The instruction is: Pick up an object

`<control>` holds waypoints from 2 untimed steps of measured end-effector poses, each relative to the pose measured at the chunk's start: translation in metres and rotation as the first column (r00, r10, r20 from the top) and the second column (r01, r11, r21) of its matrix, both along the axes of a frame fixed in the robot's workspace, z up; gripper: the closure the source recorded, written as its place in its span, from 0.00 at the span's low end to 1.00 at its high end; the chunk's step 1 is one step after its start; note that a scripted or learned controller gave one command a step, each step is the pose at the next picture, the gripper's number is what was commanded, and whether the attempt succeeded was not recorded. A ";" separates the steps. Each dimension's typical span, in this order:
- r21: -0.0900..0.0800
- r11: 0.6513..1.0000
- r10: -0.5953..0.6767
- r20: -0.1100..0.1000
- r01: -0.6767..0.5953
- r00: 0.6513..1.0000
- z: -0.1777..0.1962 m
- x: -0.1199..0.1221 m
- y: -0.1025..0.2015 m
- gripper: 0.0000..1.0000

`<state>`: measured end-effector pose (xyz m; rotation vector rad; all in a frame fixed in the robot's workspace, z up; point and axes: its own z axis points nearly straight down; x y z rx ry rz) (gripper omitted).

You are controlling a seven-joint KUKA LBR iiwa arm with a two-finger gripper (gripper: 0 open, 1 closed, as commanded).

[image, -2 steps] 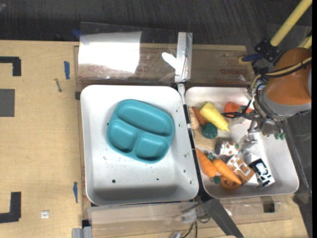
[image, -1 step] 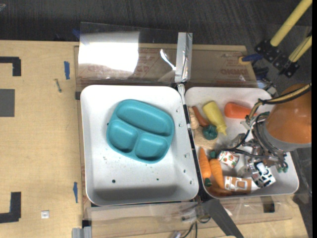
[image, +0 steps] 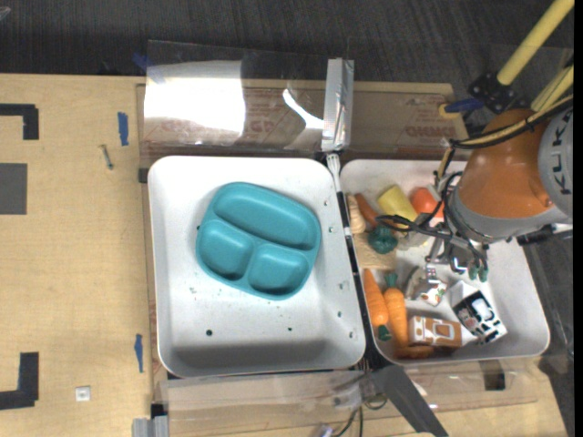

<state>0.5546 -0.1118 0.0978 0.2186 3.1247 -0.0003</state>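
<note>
Bins sit side by side on my bench feed, both shallow and white. I see the left bin (image: 173, 335) carrying a teal divided plate (image: 259, 238) with three compartments, lying flat a little above the bin's middle and apart from its walls.

I find the right bin (image: 533, 321) crowded. Along its left wall lie two orange carrots (image: 386, 309) side by side, running toward the near edge. Just beside their lower ends rests a small orange and white carton (image: 434, 331), and to its right a black and white box (image: 479, 317), tilted. Near the far wall I make out a yellow block (image: 396, 200), an orange-red piece (image: 423, 198) touching it on the right, a brown item (image: 365, 210) by the left wall and a small teal thing (image: 382, 239) just below it.

I see the arm (image: 499, 178) coming in from the right, its orange band over the far right part of this bin. The gripper (image: 439, 271) hangs over the bin's middle, between the yellow block and the carton, above a small white object (image: 430, 291) that may be a toy; the view is too cluttered there to name it. I cannot tell whether the gripper is released or clenched, and nothing shows clearly in its grasp.
</note>
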 end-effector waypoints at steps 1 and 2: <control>-0.005 0.986 0.166 0.006 -0.166 0.986 -0.008 -0.027 0.006 0.00; -0.003 0.978 0.211 0.004 -0.211 0.978 0.052 0.035 0.013 0.00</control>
